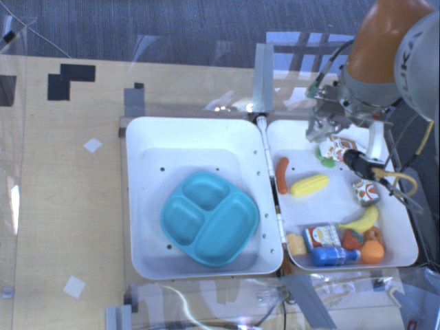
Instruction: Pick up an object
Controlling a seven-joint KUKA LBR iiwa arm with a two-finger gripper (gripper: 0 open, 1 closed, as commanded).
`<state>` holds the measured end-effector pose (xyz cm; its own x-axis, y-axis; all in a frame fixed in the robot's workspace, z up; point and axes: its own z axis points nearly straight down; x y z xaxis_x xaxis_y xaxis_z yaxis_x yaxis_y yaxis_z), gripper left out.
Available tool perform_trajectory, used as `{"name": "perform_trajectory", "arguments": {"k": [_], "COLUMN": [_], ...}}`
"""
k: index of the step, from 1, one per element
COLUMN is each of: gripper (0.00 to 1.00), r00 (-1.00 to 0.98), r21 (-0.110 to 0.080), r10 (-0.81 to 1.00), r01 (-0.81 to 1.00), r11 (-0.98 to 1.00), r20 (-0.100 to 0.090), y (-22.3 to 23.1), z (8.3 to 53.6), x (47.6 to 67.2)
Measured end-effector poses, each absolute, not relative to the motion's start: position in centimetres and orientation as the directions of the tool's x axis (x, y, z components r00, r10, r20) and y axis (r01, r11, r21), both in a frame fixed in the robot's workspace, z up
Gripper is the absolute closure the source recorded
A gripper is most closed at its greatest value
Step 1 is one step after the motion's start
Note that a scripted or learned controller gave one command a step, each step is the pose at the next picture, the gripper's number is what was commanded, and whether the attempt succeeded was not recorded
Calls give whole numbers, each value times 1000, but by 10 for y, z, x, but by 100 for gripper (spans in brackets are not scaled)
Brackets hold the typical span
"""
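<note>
the gripper is hanging over the right bin, maybe empty; i cannot tell. the corn is looking light and stiff; grab its middle.

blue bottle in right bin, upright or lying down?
Lying down: the blue bottle rests on its side along the right bin's near wall.

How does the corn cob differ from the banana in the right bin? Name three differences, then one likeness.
The corn cob is stubby and nearly straight; the banana is slimmer and curved. The corn lies apart near the bin's middle; the banana lies against the toys near the front right corner. The corn sits nearly level; the banana slants. Both are yellow.
</note>
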<state>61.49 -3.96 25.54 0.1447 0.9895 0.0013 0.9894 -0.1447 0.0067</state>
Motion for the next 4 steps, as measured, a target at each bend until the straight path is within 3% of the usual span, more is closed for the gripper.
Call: {"name": "perform_trajectory", "arguments": {"k": [1,2,3,4], "gripper": [0,0,0,0], "r00": [144,27,66,-41], "r21": [6,4,11,13], "r10": [990,1000,998,999], "r01": [989,1000,998,999], "r11": [-144,-27,-66,41], "r20": [1,0,0,-2], "y": [-40,-61,-94,-112], "z": [255,209,89,89], "x": [615,585,594,553]}}
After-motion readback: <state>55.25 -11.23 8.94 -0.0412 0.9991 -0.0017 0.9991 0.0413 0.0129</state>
